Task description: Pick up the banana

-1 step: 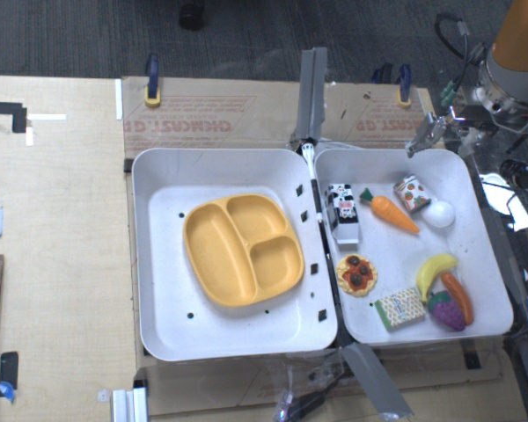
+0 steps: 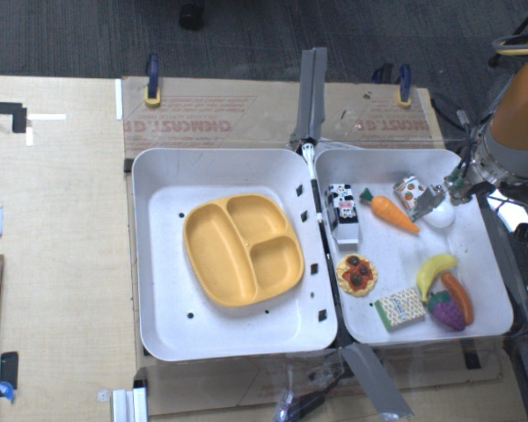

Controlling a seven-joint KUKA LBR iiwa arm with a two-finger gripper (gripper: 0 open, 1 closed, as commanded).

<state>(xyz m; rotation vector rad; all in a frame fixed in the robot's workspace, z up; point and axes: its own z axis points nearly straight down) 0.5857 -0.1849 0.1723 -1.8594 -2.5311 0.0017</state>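
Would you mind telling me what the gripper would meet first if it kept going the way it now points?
Probably the small patterned box right at the tip of the gripper, with the carrot just beyond; depth is hard to judge, so it might pass above them.

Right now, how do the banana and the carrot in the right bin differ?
The banana is yellow and curved; the carrot is orange, straight and tapered, with a green top. The banana lies near the bin's front, touching the sausage and the grapes; the carrot lies farther back, nearer the claw. Both are toy foods lying flat in the right bin.
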